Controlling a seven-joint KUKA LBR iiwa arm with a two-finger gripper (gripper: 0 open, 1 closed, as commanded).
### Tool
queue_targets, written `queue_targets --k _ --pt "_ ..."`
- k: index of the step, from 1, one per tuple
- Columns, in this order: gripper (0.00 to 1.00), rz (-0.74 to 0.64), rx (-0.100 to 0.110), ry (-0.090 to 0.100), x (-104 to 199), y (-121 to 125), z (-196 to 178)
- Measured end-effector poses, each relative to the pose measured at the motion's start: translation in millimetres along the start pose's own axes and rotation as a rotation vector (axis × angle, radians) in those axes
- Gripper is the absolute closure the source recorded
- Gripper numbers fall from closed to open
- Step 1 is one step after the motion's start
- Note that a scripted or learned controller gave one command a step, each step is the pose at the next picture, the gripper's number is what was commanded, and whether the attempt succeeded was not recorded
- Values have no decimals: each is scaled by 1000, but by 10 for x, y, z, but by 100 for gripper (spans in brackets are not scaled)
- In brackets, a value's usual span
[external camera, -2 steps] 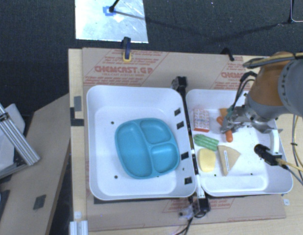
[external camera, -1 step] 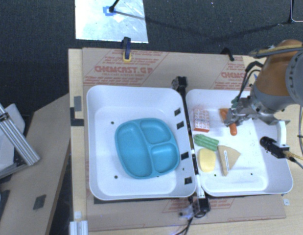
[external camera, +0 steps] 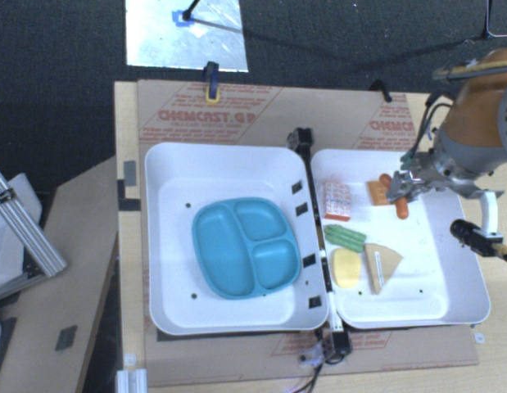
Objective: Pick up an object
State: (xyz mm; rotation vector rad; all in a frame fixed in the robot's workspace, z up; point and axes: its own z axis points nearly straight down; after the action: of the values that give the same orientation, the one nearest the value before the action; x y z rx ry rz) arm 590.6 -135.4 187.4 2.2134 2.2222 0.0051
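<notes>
Your claw hangs over the right white plastic bin; I cannot tell its state. A small orange carrot-shaped toy lies just below it.

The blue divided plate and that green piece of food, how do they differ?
The blue divided plate lies in the left bin; the green food piece lies in the right bin. The plate is far larger and has its bin to itself, while the green piece is small and long, with a yellow piece right below it in the picture. The plate has three compartments; the green piece is one ridged strip. Both lie flat.
</notes>
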Motion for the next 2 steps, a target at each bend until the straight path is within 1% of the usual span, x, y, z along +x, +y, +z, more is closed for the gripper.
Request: queue_targets --k 1,2 --pt "100 -1 0 0 -2 17 -536" --pt "100 -6 2 3 531 185 -614"
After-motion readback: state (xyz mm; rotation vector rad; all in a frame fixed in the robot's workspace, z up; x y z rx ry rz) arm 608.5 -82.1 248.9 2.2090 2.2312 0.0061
